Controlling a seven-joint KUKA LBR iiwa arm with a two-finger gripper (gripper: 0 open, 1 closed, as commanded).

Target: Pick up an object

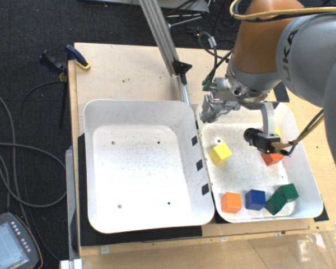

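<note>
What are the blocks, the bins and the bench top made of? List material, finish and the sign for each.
Yellow block and blue block: probably painted wood or plastic; flat, even colour, crisp edges.
Left bin: likely moulded plastic; white, smooth, rounded rim, speckled with dirt.
Bench top: looks like unfinished particleboard or plywood; pale tan, matte.

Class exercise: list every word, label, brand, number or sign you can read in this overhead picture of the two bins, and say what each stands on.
"K": a dark letter, part of a larger marking cut off by the frame, on the grey arm.
Handheld screen at lower left: content too small and blurred to read.
Blocks in the right bin bear no visible text, for example the yellow block.
</note>
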